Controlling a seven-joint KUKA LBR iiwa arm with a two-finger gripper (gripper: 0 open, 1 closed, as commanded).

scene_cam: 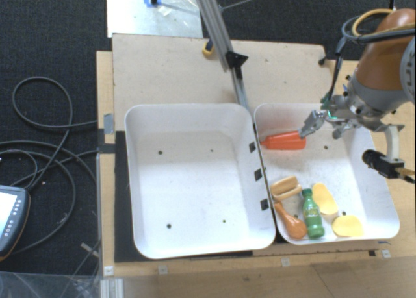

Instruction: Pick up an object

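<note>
The gripper (pixel 311 126) is hovering with its fingertips touching the orange carrot (pixel 283 141); grip state unclear.

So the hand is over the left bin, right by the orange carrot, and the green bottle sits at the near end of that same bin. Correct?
Not quite: it is the right bin, not the left. The camera view shows the hand there by the orange carrot, with the green bottle at the near end of that same bin.
</note>
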